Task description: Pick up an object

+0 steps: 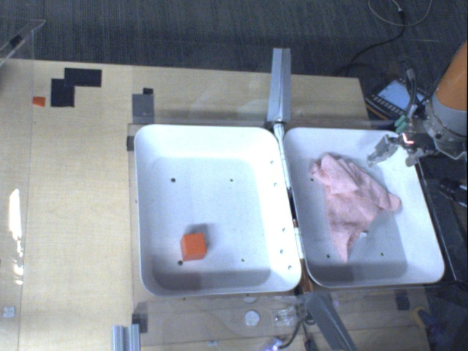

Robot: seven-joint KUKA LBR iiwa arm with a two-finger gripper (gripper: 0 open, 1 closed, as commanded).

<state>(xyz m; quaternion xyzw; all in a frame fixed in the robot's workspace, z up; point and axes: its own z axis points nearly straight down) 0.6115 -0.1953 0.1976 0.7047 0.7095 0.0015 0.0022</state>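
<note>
The arm is cut off at the right edge. Its gripper [395,148] hangs with fingers spread over the right bin [420,273] rim, near the pink cloth [351,196]. An orange block [194,246] sits alone in the left bin [146,196].

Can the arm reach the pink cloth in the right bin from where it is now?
Probably yes. The end effector hangs over the right bin's far corner, close to the pink cloth, and nothing lies between them.
</note>
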